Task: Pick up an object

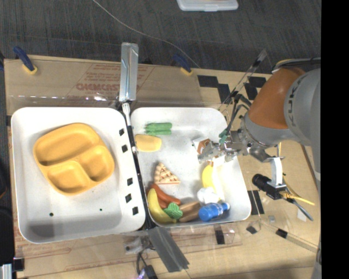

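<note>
With its state impossible to tell, the pincer [214,151] should descend squarely over the yellow banana [208,175] before gripping.

A yellow plastic sectioned tray [73,157] lies in the left shallow white bin [32,218], toward its far side. A grey metal bar [128,73] stands at the far end of the seam between the bins. Two blue clamps [25,59] grip the far edge of the brown cardboard-covered surface [163,76]. A clear plastic lidded box [208,5] sits on the dark floor beyond.
</note>
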Tool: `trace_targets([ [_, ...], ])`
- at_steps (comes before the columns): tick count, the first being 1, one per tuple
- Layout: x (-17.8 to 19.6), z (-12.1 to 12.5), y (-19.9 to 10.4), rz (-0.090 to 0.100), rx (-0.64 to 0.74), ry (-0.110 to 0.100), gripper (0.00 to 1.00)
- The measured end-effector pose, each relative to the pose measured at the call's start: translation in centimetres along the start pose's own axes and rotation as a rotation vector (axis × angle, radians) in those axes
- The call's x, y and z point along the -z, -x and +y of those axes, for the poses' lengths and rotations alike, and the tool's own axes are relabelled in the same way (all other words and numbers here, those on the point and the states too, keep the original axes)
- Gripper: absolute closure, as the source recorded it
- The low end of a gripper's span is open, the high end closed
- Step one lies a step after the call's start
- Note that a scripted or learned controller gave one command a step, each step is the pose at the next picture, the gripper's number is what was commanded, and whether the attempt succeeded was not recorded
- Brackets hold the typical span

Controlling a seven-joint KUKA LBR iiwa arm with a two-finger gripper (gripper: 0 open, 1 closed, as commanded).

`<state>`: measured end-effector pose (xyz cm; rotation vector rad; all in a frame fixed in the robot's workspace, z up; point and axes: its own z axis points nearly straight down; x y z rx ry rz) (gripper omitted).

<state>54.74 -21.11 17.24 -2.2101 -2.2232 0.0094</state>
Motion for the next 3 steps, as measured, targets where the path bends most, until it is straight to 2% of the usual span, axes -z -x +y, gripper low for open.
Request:
trace_targets([
  [1, -8.0, -2.4, -0.5, 0.001, -0.171, 0.009, 0.0],
  [2, -7.0, -2.3, -0.5, 0.0, -0.167, 0.008, 1.0],
  [3, 2.1, -1.5, -5.4, 0.002, -0.231, 0.014, 1.0],
])
